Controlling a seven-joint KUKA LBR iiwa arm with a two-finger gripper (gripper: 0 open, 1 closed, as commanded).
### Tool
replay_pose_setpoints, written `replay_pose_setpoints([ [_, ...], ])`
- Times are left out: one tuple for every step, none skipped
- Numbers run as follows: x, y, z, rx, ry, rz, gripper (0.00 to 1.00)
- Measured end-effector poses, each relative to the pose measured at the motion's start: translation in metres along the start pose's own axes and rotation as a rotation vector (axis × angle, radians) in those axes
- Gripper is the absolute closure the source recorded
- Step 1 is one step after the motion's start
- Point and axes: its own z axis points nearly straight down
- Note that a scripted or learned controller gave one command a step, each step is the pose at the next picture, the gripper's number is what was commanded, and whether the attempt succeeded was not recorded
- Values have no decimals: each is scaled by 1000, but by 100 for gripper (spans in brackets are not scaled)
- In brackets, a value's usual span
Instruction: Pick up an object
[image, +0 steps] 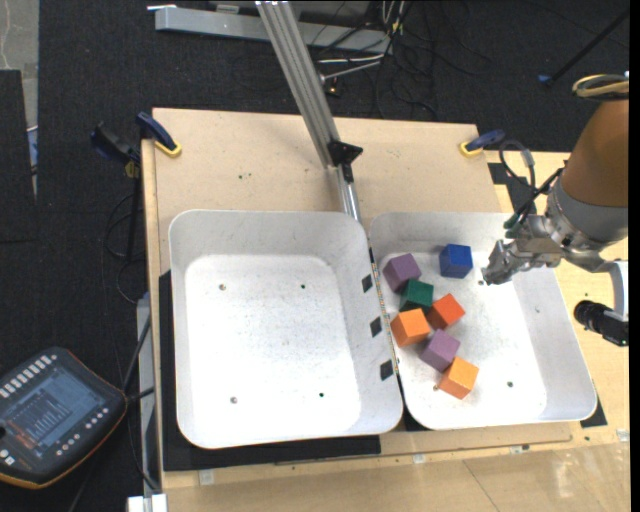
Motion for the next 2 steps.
replay_pose_setpoints([
  [47,17,9,3,0,-4,100],
  [104,42,13,2,3,-6,100],
])
